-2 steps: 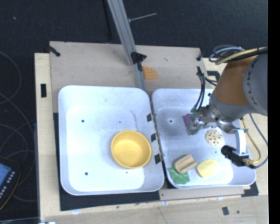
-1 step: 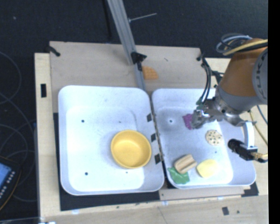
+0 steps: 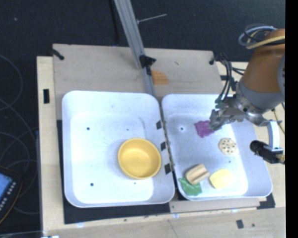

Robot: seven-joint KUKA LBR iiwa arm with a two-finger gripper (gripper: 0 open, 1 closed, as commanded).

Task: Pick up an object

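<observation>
My gripper hangs over the middle of the right bin, reaching in from the right. Its tip sits right at the edge of a small purple object, which lies on the bin floor just to its left. Lower in the same bin lie a round speckled cookie-like piece, a yellow lump, a tan roll-shaped piece and a green piece. A yellow bowl stands in the left bin.
A slanted metal post rises behind the bins, near their dividing rims. A small orange block lies on the bench behind the bins. A black fitting juts out over the right bin's right rim.
</observation>
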